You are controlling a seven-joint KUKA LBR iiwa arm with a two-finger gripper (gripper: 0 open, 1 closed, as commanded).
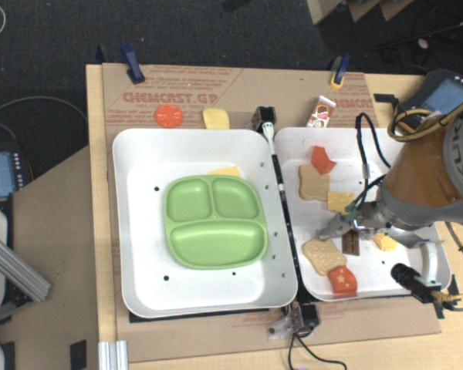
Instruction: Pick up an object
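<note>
We see the gripper low in the right bin, lower right of frame, beside a brown block. We cannot tell how its jaws stand; nothing looks lifted yet.

A robotics lab: a cardboard-topped surface held by blue clamps, loose cables (some trailing over dark carpet), and aluminium framing.

Divided plate in left bin; toy foods in right bin.
</note>
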